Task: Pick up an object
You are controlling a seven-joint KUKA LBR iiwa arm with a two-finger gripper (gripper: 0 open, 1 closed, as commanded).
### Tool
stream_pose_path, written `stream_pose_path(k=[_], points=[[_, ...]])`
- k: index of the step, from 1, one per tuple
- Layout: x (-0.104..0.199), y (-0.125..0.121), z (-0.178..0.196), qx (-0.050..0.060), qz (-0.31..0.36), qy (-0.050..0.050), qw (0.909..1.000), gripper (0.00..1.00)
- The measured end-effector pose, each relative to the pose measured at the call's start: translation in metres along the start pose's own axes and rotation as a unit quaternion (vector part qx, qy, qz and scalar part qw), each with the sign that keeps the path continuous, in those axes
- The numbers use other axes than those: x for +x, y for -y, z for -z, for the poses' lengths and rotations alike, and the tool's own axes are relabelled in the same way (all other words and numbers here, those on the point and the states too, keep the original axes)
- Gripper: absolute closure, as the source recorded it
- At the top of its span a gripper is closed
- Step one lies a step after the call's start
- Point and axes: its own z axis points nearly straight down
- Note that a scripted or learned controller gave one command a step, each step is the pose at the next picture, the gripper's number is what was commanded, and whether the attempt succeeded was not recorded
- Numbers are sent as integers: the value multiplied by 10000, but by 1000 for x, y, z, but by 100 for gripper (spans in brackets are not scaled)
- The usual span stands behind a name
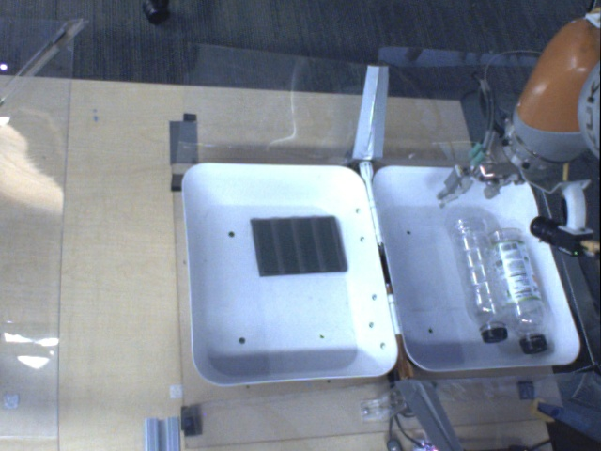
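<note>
Two clear plastic bottles with black caps lie side by side in the right bin, caps toward the front: one bottle on the left, the other on the right. A dark grey ribbed rectangular pad lies flat in the left bin. My gripper hangs over the back edge of the right bin, just beyond the bottles' bases. It is open, and nothing sits between its fingers.
The arm's orange band and grey wrist fill the upper right corner above the right bin. A metal divider post stands behind the seam between the bins. Wooden bench surface stretches to the left.
</note>
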Motion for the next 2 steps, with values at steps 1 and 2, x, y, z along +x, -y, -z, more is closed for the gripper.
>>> stream_pose_path(k=[1,2], points=[[-26,29,-32,14,917,-9,9958,0],[-45,45,-97,-21,1136,-11,9935,0]])
